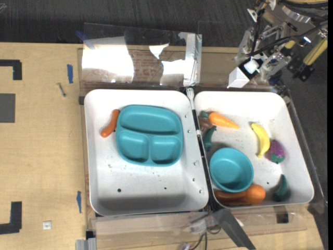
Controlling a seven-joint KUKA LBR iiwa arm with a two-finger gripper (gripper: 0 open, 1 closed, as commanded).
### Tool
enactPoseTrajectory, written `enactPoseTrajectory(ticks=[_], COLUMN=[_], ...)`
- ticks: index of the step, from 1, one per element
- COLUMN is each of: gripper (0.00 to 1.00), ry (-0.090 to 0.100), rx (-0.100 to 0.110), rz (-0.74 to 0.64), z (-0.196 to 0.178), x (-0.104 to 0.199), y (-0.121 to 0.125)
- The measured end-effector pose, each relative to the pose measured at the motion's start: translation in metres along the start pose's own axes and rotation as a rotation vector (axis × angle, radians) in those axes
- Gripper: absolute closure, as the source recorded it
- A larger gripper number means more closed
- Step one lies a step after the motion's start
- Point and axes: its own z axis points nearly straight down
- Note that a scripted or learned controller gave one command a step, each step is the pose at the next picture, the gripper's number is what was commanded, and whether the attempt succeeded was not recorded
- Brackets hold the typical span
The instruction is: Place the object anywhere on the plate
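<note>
A teal divided plate (pixel 150 134) lies in the left bin (pixel 99 181), with nothing on it. An orange sausage (pixel 109 124) lies against the plate's left edge on the bin floor. The right bin (pixel 299 165) holds a carrot (pixel 223 121), a banana (pixel 260 138), purple grapes (pixel 277 151), a teal bowl (pixel 231 169), an orange (pixel 255 194) and a few dark pieces. My gripper (pixel 260 59) hangs high beyond the right bin's far right corner, well away from every object and with nothing seen in it.
A clear plastic sheet with foil tape (pixel 151 61) stands behind the left bin. The ridge (pixel 195 139) where the two bins meet runs between the plate and the right bin's objects. A dark green piece (pixel 206 129) lies by that ridge.
</note>
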Motion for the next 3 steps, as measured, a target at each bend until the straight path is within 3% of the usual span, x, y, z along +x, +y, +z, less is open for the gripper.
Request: enactPoseTrajectory(ticks=[1,2,3], gripper=[1.00,1.00,1.00], ry=[0.007,0.012,0.001], rx=[-0.010,-0.018,-0.008], rz=[-0.296,-0.310,-0.137], z=[0.004,0.243,0.149], x=[0.021,0.012,-0.094], y=[0.069,0.141,0.141])
